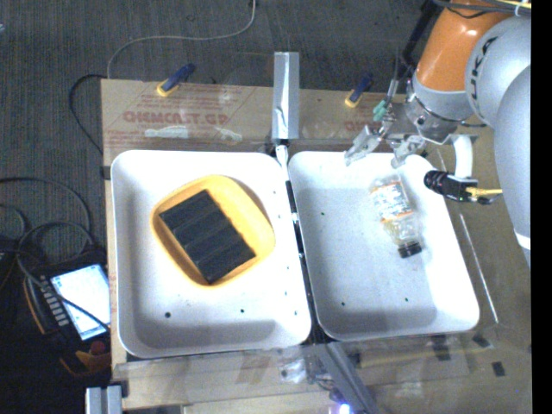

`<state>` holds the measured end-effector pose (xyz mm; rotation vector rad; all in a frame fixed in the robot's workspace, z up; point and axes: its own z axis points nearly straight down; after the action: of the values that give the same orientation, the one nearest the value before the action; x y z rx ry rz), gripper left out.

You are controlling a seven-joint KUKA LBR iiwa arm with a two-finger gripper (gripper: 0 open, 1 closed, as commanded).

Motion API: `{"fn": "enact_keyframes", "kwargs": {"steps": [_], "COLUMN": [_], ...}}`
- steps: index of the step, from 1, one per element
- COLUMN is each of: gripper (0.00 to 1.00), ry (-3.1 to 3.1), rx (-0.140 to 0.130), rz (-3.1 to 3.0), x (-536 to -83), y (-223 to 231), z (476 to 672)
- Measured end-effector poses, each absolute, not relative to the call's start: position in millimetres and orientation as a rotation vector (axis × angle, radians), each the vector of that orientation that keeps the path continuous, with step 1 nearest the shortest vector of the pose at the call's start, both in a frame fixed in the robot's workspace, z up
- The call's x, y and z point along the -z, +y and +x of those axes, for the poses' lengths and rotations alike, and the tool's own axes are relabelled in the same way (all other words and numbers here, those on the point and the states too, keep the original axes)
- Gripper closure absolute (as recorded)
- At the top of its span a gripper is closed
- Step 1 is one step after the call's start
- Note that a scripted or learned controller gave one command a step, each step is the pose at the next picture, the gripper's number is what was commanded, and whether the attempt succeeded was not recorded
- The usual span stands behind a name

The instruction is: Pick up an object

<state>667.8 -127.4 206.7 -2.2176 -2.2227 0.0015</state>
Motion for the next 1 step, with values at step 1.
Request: {"fn": "enact_keyframes", "kwargs": {"steps": [1], "gripper": [0.00], "ry": [-2.143], "rx": [0.014], "rz": [-2.319], "x": [-144.4], "y": [-155.3], "z": [634.5]}}
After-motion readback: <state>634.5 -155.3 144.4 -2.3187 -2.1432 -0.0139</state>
